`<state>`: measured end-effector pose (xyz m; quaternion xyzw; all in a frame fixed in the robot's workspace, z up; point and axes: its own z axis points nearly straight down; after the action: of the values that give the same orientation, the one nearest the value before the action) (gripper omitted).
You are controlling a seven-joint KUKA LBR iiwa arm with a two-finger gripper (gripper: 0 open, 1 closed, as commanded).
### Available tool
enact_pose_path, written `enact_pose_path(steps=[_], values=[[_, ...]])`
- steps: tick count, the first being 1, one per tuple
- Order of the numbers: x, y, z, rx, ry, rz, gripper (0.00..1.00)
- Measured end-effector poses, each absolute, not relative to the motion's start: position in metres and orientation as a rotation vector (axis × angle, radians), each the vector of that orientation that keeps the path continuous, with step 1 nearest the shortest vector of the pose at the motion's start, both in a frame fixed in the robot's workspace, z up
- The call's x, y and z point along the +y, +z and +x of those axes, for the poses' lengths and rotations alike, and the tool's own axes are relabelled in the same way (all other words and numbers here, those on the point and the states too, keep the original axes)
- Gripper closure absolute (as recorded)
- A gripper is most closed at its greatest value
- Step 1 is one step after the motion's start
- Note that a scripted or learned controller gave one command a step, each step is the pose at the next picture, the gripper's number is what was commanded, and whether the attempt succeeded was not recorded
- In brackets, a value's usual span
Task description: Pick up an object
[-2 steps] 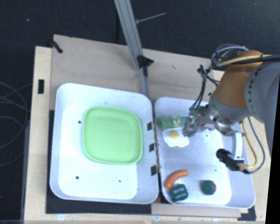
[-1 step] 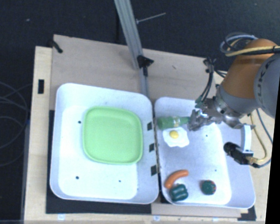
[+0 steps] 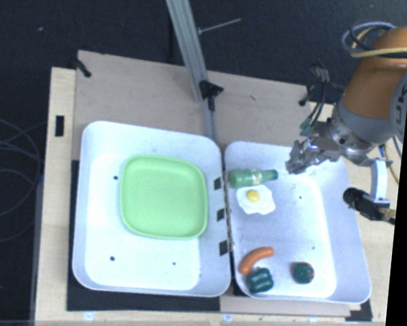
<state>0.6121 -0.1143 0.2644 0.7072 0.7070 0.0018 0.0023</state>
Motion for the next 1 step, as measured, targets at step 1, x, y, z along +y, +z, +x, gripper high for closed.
enact_pose_path(steps=[1], values=[[-0.0667,0.2663,0.6063,2.225,0.002,2.218,1.0]])
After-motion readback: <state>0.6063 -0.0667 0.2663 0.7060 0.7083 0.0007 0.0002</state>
